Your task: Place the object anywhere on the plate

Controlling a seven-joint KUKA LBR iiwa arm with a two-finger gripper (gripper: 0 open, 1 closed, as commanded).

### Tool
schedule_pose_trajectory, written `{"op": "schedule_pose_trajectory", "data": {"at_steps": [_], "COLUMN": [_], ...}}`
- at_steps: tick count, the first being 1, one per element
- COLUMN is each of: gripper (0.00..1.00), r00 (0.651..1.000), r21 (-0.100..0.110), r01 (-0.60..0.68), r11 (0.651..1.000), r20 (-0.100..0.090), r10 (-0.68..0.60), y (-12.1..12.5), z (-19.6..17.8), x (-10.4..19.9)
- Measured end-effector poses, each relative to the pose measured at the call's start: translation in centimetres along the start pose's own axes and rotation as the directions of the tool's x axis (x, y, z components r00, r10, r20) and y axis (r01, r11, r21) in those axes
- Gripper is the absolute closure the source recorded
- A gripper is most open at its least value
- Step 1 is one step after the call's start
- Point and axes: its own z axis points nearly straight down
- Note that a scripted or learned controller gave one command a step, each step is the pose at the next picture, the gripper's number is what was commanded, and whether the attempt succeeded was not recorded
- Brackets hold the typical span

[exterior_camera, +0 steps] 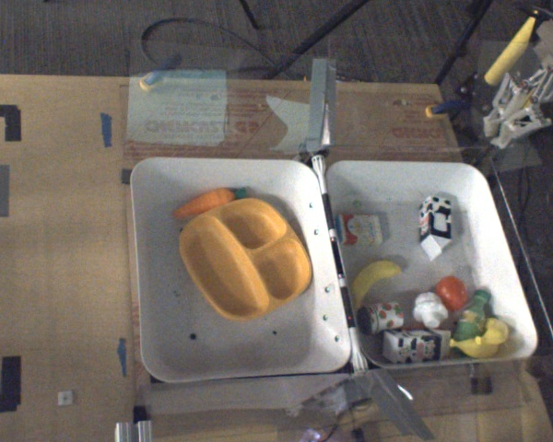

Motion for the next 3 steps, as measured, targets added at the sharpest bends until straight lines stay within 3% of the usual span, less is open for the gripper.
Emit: {"op": "schedule_pose_trajectory", "data": {"at_steps": [1, 2, 3], "gripper": [1.00, 1.00, 1.00], "r00": [0.967, 0.994, 0.994], "r21": [0.004, 0.001, 0.001], "r01": [0.254, 0.105, 0.106], "r11": [0.967, 0.994, 0.994], "r20": [0.005, 0.003, 0.005], "r10": [-0.254, -0.105, -0.106], "y": [-3.9, 5.9, 13.9], "z": [1.1, -2.0, -4.5], "x": [-0.2, -1.9, -3.0]}}
